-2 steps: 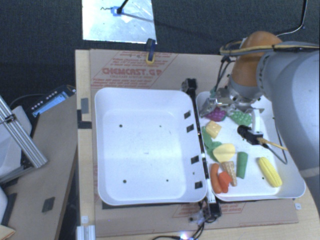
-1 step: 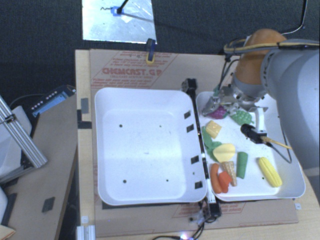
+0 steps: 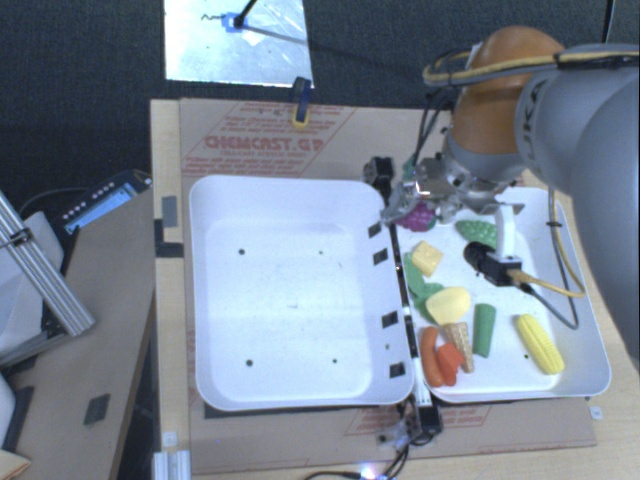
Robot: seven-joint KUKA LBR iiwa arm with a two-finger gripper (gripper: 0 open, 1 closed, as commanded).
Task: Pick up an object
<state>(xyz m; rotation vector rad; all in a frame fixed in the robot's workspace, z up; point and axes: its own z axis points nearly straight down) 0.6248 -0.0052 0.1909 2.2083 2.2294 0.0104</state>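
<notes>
carrot (image 3: 432, 353) and cone (image 3: 459, 343) nearest, low in right bin (image 3: 585, 368). yellow corn (image 3: 538, 343), green pod (image 3: 484, 329), cheese wedge (image 3: 426, 259): smooth plastic. gripper (image 3: 425, 206) low at far left corner, directly over purple grapes (image 3: 421, 214); grip unclear. left bin (image 3: 290, 298) bare white.

This is a robotics lab. A grey arm (image 3: 585, 118) with an orange band (image 3: 495, 78) carries a tool (image 3: 420, 203) over two white bins (image 3: 290, 218) on a cardboard-covered worktop (image 3: 260, 138). Left of the tool stand aluminium rails (image 3: 40, 278); behind it hangs dark fabric (image 3: 80, 38) with a foil sheet (image 3: 235, 28). Loose cables (image 3: 545, 288) trail just right of the tool, beside plastic toy food (image 3: 455, 323).
</notes>
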